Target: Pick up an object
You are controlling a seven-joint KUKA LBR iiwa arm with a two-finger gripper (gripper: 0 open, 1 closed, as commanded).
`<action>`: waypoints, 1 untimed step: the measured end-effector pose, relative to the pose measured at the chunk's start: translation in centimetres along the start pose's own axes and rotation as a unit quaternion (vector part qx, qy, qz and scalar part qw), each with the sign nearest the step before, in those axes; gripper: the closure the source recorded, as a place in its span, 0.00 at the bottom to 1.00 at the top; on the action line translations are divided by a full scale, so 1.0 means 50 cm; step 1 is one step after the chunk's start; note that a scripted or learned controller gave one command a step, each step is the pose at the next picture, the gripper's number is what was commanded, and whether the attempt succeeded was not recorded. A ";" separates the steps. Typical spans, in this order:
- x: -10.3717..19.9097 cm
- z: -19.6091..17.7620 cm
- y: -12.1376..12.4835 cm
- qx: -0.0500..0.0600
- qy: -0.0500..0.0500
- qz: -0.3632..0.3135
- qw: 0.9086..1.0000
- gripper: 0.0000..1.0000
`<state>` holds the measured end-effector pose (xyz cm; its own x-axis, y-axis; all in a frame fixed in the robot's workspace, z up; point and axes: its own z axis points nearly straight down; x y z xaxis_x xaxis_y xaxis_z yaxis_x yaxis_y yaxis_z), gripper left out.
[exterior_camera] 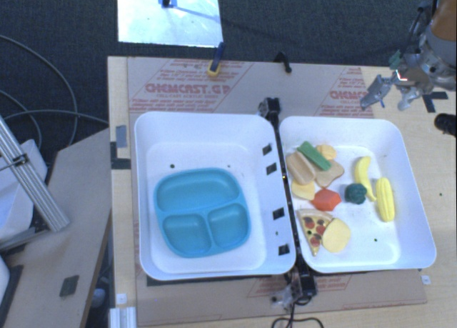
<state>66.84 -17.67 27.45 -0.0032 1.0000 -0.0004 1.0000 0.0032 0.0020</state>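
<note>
The right bin (400, 141) holds a pile of toy food: a hot dog bun (300, 167), a green block (313, 156), a red piece (327, 199), a pizza slice (313, 224), a round yellow piece (337, 236), a dark green broccoli (355, 193), a banana (364, 174) and a corn cob (385, 199). My gripper (391, 95) hangs above the bench beyond the right bin's far edge, up at the right. Its two fingers are spread apart with nothing between them.
The left bin (150, 133) holds a blue three-compartment tray (203, 211). A black divider with clips (278, 176) runs between the bins. A shiny metal sheet (169, 5) lies past the bench's far edge. An aluminium rail (28, 176) stands at the left.
</note>
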 end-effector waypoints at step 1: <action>0.015 0.219 -0.194 0.008 0.003 0.003 1.000 0.00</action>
<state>57.17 -16.97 16.48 0.0019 1.0000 0.0047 0.9999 -0.0018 -0.0148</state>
